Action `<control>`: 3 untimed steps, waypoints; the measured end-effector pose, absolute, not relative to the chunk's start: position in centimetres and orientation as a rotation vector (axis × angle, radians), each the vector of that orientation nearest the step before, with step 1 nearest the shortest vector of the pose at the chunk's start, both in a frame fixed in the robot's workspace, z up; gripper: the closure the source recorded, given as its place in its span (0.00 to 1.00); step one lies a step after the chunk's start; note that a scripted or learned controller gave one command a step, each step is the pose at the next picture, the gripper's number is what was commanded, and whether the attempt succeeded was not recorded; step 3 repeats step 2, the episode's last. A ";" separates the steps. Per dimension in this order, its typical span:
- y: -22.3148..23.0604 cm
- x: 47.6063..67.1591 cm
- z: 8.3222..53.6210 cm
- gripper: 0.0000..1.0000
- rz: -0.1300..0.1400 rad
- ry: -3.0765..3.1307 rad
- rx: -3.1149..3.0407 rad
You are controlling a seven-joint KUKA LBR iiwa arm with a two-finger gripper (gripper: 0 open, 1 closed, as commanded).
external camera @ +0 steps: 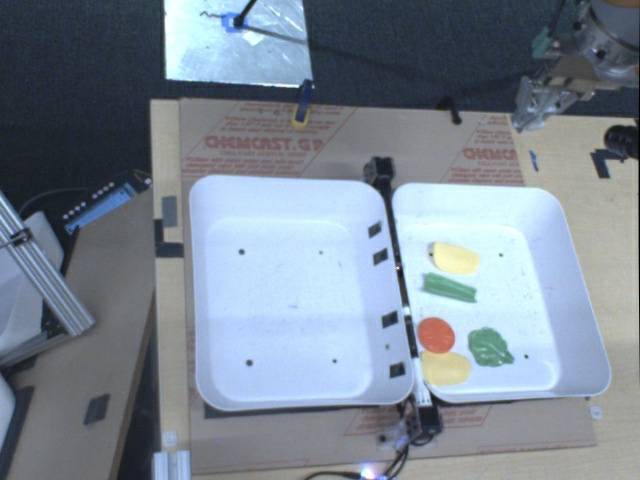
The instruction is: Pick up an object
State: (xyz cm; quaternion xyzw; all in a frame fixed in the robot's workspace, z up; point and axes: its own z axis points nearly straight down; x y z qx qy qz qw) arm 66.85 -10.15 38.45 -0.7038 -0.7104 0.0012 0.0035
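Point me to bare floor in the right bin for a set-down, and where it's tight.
In the right bin, bare floor runs along the far wall above the upper yellow piece, and down the right wall beside the green leafy piece. Crowded: green stick, red-orange round piece and lower yellow piece cluster near the divider. The gripper is beyond the bins.

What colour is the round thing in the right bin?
Orange-red, seen in the camera view.

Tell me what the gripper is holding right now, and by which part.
Nothing is held. The two-finger gripper hangs over the bench's far right corner, outside the right white bin, with nothing between its fingers.
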 end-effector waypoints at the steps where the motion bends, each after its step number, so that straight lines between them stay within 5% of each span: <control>1: -11.9 66.8 54.3 1.00 -0.017 -2.239 -2.229; 2: -20.3 66.8 53.5 1.00 0.000 -2.220 -2.230; 3: -20.3 66.8 53.5 1.00 0.000 -2.220 -2.230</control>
